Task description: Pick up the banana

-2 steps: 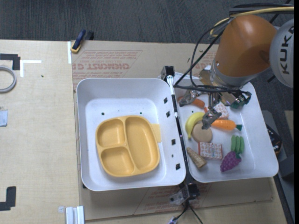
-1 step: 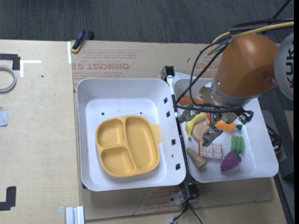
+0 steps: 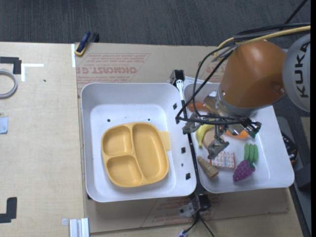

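Camera view, from above at a slant. The arm's orange band (image 3: 252,73) hangs over the right bin (image 3: 276,174), covering much of the bin's far half. Beneath it the tool (image 3: 217,143) hangs low among the toy foods; its dark fingers are tangled with cables and linkages, and I cannot tell whether they are spread or pressed together.

The banana (image 3: 202,134) lies just left of the tool, near the bin's left wall, its yellow curve partly hidden by the tool's parts. Whether the tool touches it is unclear.

Just on the near side of the tool sits a red-and-white packet (image 3: 225,160), and beside that a brown bread-like piece (image 3: 208,167) towards the bin's near-left corner. Right of the tool lie a green pod-like item (image 3: 251,152) and, nearer still, a purple grape bunch (image 3: 243,171). An orange item (image 3: 241,131) peeks out under the wrist.

Well left of the tool, the left bin (image 3: 94,132) holds a yellow three-compartment plate (image 3: 134,154). Both bins rest on the desk (image 3: 39,147).
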Robot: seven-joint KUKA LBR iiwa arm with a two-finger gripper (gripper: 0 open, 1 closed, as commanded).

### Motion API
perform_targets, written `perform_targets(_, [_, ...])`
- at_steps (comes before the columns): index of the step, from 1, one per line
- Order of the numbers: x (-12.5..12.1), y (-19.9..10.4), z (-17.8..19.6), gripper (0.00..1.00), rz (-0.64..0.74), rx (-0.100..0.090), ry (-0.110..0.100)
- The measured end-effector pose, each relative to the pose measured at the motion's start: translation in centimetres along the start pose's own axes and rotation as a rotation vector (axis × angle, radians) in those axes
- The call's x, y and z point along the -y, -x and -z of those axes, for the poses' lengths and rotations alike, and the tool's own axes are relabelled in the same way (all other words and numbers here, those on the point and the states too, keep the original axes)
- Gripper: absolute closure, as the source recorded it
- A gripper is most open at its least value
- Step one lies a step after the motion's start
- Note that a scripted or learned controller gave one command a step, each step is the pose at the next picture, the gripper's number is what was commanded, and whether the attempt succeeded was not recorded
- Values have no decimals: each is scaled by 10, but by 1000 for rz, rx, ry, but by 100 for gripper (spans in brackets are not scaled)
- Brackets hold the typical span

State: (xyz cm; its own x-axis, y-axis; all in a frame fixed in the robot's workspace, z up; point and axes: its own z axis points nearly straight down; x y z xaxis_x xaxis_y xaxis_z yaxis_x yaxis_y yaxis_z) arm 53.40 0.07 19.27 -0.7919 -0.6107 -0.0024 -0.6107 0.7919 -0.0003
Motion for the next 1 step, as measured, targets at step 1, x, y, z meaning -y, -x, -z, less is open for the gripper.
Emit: perform_targets(1, [14,14,0,0,396,2,-1])
